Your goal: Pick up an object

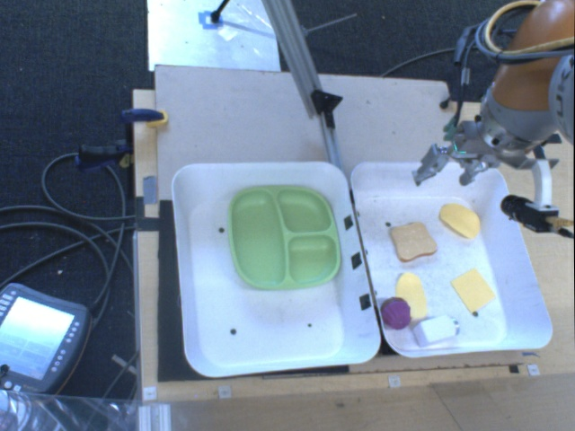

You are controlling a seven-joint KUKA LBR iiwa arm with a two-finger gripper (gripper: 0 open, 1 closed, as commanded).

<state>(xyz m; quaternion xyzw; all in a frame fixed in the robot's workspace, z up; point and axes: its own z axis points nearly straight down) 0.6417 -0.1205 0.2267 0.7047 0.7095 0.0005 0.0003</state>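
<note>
Over the far edge of the right bin [526, 268], the gripper [452, 166] hangs with its two fingers spread apart and nothing between them. No object has been lifted; the pick is not yet made, and the whole of the approach, closure and lift appears to remain.

Candidate objects all lie on the floor of the right bin. A toast-like brown slice [412, 241] sits near the bin's middle, toward its left wall. A yellow rounded piece [459, 220] lies toward the far right corner, the nearest item to the gripper but apart from it. A flat yellow square [473, 289] rests toward the right wall. Along the near edge are a yellow oval piece [411, 289], a purple ball [395, 312] just beside it, and a small white block [435, 330] close to the ball.

The left bin [202, 330] carries a green compartment tray [284, 237], set at a slight angle.

Arm pose: the grey arm [530, 97] with its orange band enters from the right, wrist bent downward, fingers pointing down toward the bin's far left area. Height above the bin floor cannot be judged with certainty; the fingers touch no object.
</note>
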